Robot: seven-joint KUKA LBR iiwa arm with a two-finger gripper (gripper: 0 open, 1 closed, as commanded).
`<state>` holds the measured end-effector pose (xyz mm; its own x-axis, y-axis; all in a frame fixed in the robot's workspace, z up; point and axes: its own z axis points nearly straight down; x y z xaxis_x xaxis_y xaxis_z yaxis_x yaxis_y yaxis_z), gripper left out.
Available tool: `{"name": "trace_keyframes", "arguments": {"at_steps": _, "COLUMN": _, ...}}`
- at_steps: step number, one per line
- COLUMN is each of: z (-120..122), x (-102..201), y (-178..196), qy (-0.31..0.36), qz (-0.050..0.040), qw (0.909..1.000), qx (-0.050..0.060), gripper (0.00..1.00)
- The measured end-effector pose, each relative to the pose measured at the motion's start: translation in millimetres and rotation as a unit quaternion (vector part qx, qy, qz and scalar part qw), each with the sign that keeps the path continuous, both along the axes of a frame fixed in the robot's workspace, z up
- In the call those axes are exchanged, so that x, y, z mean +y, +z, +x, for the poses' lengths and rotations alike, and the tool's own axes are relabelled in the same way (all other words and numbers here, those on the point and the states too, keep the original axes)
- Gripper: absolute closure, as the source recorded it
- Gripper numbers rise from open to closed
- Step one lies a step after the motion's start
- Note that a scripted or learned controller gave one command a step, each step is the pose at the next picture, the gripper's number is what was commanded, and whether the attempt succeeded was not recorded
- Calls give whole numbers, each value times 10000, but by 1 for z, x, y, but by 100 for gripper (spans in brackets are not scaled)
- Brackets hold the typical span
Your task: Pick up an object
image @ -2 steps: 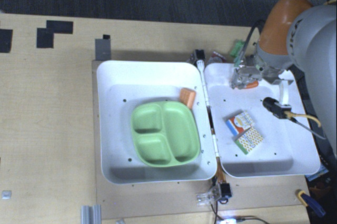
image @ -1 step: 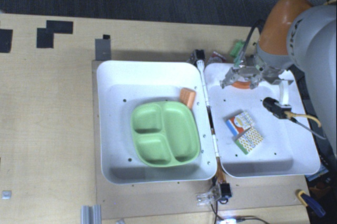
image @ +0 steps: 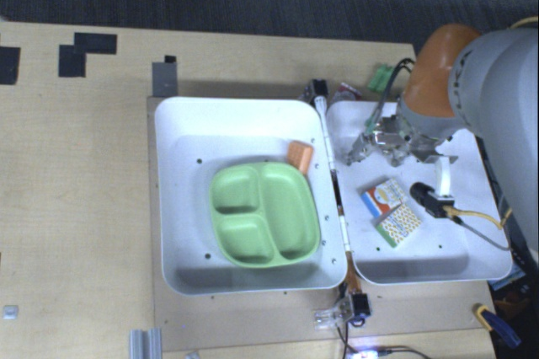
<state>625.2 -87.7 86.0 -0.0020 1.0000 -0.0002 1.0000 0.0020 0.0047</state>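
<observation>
- One blur of metal is all the jaws amount to here; whether they are spread or pressed together, I cannot tell.
- The colourful small box lies in the right bin, near the jaws but apart from them.

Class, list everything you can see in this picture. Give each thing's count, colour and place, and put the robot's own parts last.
bench: 1, pale wood, under everything
tape marks: a few, black, on the bench at upper left
left bin: 1, white, on the bench
right bin: 1, white, beside the left bin
divided plate: 1, green, three compartments, middle of the left bin
block: 1, orange, left bin, at the plate's upper right corner
small box: 1, blue, red, white and patterned green, middle of the right bin
arm: 1, grey with an orange band, reaching in from the right
claw: 1, metal grey, over the right bin's upper left part
</observation>
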Motion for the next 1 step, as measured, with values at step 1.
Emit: {"name": "trace_keyframes", "arguments": {"at_steps": 1, "z": -11, "x": -6, "y": 0, "qy": 1, "qz": -3, "qw": 10000, "qx": -4, "gripper": 0}}
